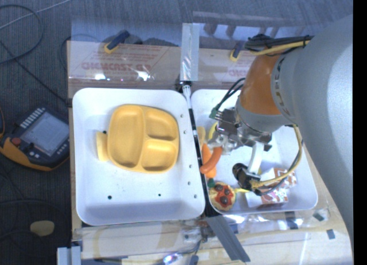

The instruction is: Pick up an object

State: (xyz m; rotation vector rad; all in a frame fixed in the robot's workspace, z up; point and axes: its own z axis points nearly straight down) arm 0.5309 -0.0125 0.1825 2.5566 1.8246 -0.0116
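You cannot tell how the jaws stand: the gripper [222, 143] is low in the right bin [307, 198], right at the orange carrot [211, 159], with nothing visibly held. The pick looks undone; closing and lifting remain. The yellow tray [143, 137] sits in the left bin [92, 201].

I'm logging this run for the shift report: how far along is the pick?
Done: the grey arm's hand is down inside the right white bin, near the orange carrot-shaped toy. In hand: nothing visibly gripped; the wrist hides the grasp. Left: close on an item, the carrot or the round pizza-like toy, and lift it. The yellow divided plate lies in the left white bin.
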